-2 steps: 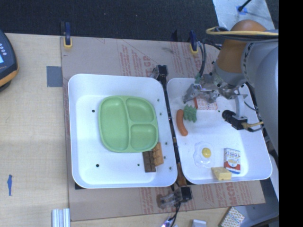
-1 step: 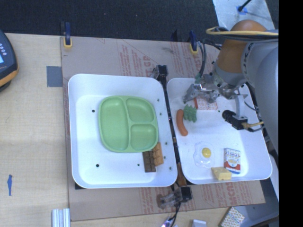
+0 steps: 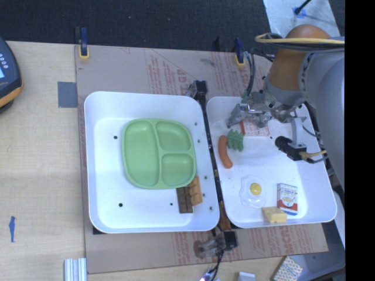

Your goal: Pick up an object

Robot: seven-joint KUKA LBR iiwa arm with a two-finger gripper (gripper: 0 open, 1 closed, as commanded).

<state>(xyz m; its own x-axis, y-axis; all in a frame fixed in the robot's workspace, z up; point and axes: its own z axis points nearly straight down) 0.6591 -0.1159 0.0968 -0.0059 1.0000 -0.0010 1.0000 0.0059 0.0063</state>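
Your gripper (image 3: 249, 115) hangs over the 11 o'clock corner of the right bin (image 3: 266, 163), and the wrist above hides enough that you cannot tell whether the jaws are open or closed; nothing can be seen held in them. The nearest candidate is the green leafy piece (image 3: 235, 139), just toward 7 o'clock from the gripper and at about 10 o'clock in that bin. It looks like a knobbly toy sprig, irregular in outline, so a grip would likely catch only if it closes across the bulk. Just beside it, perhaps touching, lies the sausage (image 3: 225, 151) at 9 o'clock, smooth, rounded and orange-red, lengthwise along the bin wall; I judge that wall would crowd a grasp from that side. The remaining items lie loose and well apart, which gives room around each: a flat glossy fried egg (image 3: 254, 189) at 7 o'clock, probably too thin to pinch easily, a small printed carton (image 3: 287, 196) at 5 o'clock with flat faces, and a pale yellow block (image 3: 274, 215) at 6 o'clock against the near rim. In the left bin (image 3: 94, 157) a matte green divided plate (image 3: 158, 153) sits in the middle, with a brown ridged bar (image 3: 190, 195) at its 4 o'clock edge, touching or overlapping the plate's rim.
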